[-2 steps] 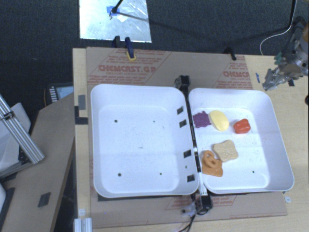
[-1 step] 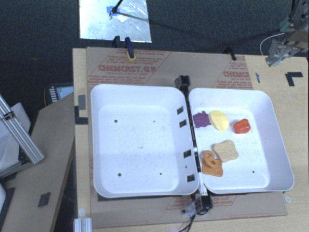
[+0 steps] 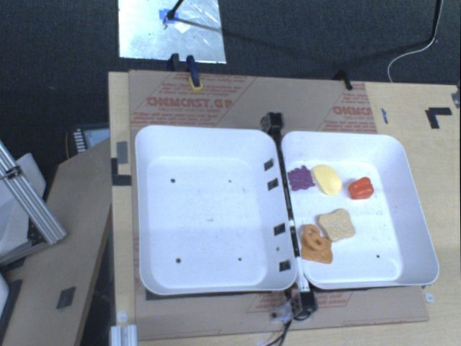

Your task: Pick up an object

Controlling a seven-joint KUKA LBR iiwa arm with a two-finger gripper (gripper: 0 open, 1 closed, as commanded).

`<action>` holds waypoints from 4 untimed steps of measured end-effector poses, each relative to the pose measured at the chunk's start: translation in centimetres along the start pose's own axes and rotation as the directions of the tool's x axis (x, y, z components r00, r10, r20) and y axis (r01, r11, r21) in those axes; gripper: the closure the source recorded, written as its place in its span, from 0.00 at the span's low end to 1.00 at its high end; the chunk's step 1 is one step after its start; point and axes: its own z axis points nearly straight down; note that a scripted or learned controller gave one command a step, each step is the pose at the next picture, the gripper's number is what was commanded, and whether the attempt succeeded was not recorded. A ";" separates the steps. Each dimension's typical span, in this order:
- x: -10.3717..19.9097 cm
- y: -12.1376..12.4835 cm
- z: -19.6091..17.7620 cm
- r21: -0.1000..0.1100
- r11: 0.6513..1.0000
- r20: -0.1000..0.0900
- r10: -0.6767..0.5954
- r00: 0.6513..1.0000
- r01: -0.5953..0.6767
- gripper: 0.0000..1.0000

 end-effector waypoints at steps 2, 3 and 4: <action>1.1 -9.1 22.1 0.024 1.000 -0.010 -0.006 1.000 0.006 1.00; 4.3 -8.6 10.4 -0.004 1.000 -0.002 -0.012 1.000 0.012 1.00; 4.2 -7.0 -6.3 -0.012 1.000 0.001 -0.010 1.000 0.010 1.00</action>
